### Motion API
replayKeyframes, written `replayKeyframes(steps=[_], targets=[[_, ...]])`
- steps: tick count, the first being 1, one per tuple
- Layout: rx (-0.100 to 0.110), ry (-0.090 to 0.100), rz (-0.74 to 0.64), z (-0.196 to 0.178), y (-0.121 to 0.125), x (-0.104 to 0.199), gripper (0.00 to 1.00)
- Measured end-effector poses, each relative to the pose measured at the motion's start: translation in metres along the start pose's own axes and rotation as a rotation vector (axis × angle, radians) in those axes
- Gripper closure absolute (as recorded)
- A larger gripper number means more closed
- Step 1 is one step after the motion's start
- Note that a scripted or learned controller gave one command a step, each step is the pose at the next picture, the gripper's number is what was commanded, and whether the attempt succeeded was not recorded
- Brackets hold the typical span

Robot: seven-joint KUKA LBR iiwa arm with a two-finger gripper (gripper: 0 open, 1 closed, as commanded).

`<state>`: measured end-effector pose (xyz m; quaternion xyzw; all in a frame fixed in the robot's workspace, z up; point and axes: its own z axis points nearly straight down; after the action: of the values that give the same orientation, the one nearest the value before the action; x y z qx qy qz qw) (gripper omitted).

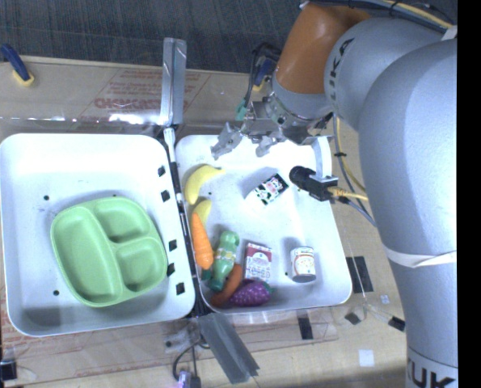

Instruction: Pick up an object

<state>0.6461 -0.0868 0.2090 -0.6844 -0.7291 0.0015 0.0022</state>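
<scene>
Gripper is hovering open and empty above the right bin's far edge, just beyond the banana; the pick is not yet done.

A green divided tray lies in the left white bin; a blue clamp sits far-left.

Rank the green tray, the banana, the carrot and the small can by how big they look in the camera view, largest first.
1. green tray, by far the largest
2. banana and carrot: look about alike, so unranked
3. small can, the smallest
</scene>
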Motion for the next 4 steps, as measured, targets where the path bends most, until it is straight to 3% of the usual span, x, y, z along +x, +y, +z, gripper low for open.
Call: replayKeyframes(steps=[1, 2, 3, 4], targets=[[0.004, -0.001, 0.099, 0.11, -0.013, -0.027, 0.0], [0.004, 0.001, 0.183, 0.121, -0.13, -0.048, 0.0], [0.001, 0.0, 0.333, 0.121, -0.098, -0.031, 0.0], [0.002, 0.002, 0.336, 0.121, -0.168, -0.03, 0.0]])
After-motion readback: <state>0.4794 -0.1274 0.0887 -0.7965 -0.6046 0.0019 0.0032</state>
